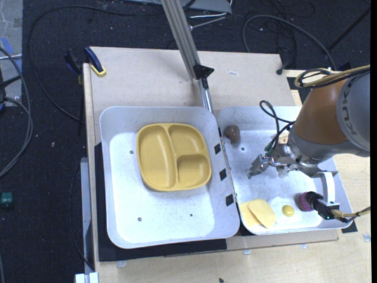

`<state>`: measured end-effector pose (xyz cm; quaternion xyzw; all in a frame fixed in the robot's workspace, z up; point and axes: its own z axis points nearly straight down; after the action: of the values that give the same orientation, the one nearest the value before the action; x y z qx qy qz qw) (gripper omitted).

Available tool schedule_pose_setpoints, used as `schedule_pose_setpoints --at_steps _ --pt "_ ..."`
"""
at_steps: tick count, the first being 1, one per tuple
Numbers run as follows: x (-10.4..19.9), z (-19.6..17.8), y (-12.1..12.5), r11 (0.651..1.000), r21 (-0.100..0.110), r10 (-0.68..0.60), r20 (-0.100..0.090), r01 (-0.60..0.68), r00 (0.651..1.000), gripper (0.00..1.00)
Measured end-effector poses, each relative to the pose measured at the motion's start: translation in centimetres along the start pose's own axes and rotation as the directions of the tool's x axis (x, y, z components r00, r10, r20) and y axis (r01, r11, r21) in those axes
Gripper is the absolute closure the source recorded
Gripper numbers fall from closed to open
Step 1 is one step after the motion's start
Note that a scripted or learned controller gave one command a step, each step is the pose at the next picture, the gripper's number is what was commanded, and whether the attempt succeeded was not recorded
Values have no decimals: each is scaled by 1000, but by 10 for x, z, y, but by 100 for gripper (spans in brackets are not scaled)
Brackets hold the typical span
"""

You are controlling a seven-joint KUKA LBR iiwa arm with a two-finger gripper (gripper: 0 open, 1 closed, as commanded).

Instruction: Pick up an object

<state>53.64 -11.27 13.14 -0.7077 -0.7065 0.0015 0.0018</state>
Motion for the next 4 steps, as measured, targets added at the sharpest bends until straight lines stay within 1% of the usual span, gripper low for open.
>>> schedule_pose_setpoints --at_steps 1,2,3,4 --pt "0 39 1 1000 -7 0 2 0 1000 0" --pt "-1 26 2 1000 -12 2 3 -2 1000 100" --pt "-2 -37 3 1000 -11 -4 2 4 1000 100" --pt "-2 -84 4 1000 -10 -4 2 4 1000 100"
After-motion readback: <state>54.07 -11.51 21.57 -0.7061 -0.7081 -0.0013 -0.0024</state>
